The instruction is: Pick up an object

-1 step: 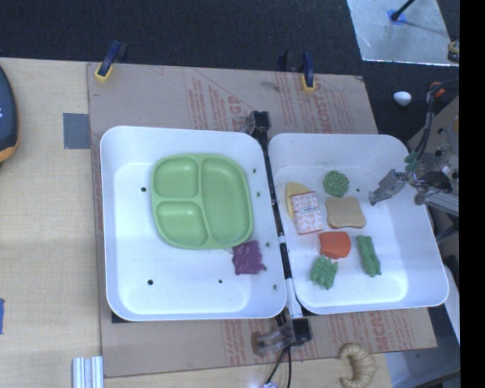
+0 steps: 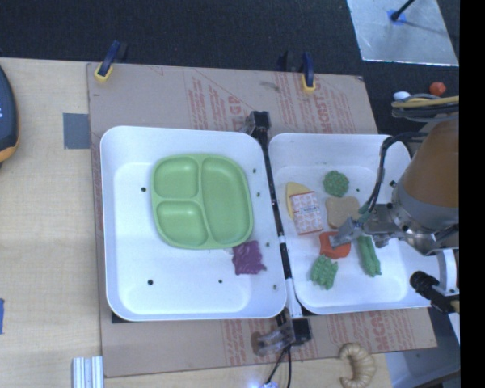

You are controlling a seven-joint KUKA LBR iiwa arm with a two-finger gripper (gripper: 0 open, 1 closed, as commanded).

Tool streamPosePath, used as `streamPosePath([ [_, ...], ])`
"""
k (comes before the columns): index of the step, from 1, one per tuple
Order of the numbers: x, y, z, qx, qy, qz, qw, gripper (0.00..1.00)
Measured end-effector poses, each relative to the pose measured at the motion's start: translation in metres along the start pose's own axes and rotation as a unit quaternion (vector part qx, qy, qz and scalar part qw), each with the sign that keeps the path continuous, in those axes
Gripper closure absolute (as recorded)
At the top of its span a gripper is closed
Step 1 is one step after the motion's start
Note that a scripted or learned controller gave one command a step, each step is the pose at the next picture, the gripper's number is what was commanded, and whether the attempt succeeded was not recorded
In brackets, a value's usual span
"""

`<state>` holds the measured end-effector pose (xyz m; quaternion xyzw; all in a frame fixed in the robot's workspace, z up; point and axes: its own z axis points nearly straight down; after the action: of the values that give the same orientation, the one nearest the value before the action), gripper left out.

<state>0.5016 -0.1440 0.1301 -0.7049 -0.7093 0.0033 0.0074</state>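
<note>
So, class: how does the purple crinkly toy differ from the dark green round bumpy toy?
The purple crinkly toy lies in the left white bin, just below the light green divided plate; the dark green round bumpy toy lies in the right white bin. Purple is ragged-edged; green is rounded. Both are small.

From where I stand, the one camera is fixed high above the bench, looking down at a slant. It sits far enough back to take in both white bins, the left bin and the right bin, along with the dark floor beyond the far edge. The arm enters from the right, perhaps cropped at that side.
</note>
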Motion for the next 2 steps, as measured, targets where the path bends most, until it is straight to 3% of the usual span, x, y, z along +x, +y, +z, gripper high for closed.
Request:
streamPosePath([
  [1,0.034,0.026,0.041,-0.004,-0.001,-0.002,1.0000,0.00],
  [2,0.030,0.025,0.028,-0.004,-0.002,0.000,1.0000,1.00],
])
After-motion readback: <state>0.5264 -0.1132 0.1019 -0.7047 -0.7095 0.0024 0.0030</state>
